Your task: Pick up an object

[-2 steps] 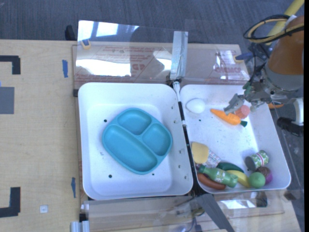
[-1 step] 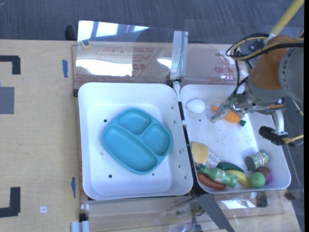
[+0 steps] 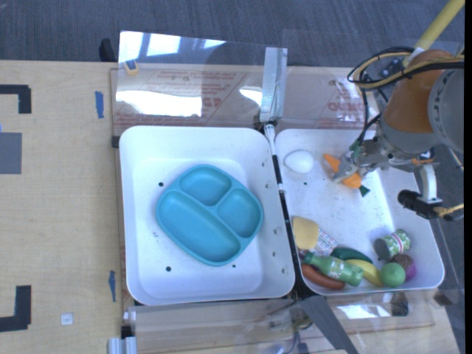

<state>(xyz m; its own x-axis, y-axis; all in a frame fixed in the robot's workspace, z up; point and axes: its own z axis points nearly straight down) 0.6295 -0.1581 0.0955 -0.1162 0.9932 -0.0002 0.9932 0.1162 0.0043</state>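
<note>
Objects for picking all lie in the right bin, one of two white bins set side by side. The left bin holds one blue divided plate with three compartments. It sits at the centre with bare white floor all round it, widest toward 12 o'clock.

Past the shared rim, the right bin carries about a dozen small items. One white egg lies at 11 o'clock, near the back wall. One yellow wedge rests at 8 o'clock against the left rim. Below it, toward 7 o'clock, one red sausage lies touching one green bottle.

Two orange pieces sit at 12 o'clock: the left orange piece and the right orange piece. The gripper is just over the second of these. Whether it is spread, pressed together or pinching anything cannot be told from this slant.

Along the front edge, from 6 to 5 o'clock, are one dark green vegetable, one banana, one green round fruit and one purple item. They are crowded together and touching. One small can stands just behind them.

The middle of the right bin is open floor, as is its right side at 3 o'clock.
</note>
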